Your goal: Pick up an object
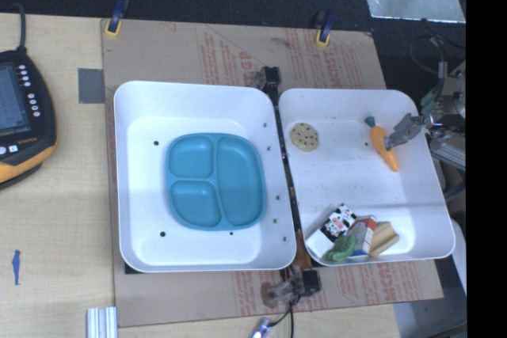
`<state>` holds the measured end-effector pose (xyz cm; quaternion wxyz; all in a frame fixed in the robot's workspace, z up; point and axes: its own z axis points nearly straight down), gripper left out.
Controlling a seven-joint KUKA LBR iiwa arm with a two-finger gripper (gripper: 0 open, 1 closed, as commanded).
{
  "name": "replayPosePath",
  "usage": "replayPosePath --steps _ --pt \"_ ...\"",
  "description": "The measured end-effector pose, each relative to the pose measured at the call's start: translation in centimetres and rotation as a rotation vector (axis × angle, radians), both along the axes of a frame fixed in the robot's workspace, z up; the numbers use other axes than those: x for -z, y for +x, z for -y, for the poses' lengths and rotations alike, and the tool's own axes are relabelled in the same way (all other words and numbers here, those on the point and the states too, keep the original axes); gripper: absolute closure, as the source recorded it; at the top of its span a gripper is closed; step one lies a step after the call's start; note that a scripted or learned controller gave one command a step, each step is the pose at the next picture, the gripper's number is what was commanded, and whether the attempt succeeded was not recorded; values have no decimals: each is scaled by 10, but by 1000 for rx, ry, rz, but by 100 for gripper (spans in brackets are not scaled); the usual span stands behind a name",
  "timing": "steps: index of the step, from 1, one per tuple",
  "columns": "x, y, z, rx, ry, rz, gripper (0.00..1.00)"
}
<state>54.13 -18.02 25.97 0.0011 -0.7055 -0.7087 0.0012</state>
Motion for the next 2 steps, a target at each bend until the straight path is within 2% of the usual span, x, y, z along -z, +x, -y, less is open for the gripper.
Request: replayPosePath --steps 1,2 --pt "80 52 32 -1 -2 -2 0" --pt "169 114 31 -2 0 -2 0"
